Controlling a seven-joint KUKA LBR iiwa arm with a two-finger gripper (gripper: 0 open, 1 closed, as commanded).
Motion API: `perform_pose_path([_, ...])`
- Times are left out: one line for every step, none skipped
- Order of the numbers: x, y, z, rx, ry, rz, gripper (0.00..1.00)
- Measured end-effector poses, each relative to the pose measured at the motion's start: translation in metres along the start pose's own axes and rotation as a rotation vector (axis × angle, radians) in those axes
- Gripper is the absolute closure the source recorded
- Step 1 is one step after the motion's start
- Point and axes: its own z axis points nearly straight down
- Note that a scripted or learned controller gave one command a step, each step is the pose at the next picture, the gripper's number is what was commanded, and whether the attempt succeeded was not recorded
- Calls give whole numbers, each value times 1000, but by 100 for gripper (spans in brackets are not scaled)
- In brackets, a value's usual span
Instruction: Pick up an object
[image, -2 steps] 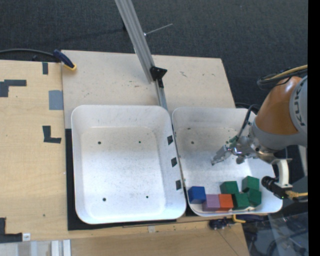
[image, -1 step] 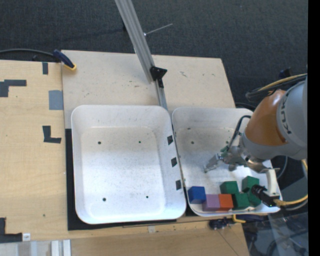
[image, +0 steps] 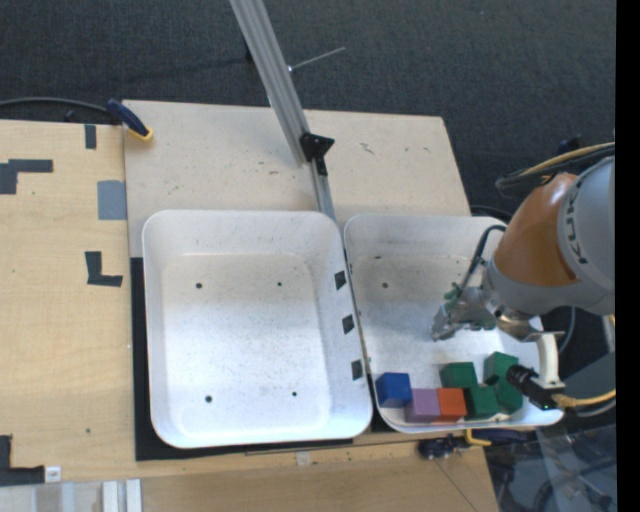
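Observation:
Several small blocks lie bunched at the near edge of the right bin (image: 420, 250): a blue cube (image: 394, 388), a purple block (image: 426, 404), an orange block (image: 452, 402) and green blocks (image: 460, 376) (image: 500, 368). My gripper (image: 447, 322) hangs over the right bin's floor, just above and behind the green blocks, apart from them. Nothing shows in its grasp. The grey arm with its orange band (image: 535, 235) reaches in from the right and hides part of the bin's right wall.
The left bin (image: 240, 330) lies alongside, separated by a ridge bearing black clips (image: 348, 323). A slanted metal rail (image: 285, 90) runs from the top down to the bins' far junction. Cables (image: 545, 385) lie at the right bin's near right corner.

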Motion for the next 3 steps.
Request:
perform_pose_path([-5,3,-62,-9,-3,1,100])
perform_pose_path([-3,6,-104,-7,-3,0,100])
perform_pose_path([-4,7,-146,-7,-3,0,100])
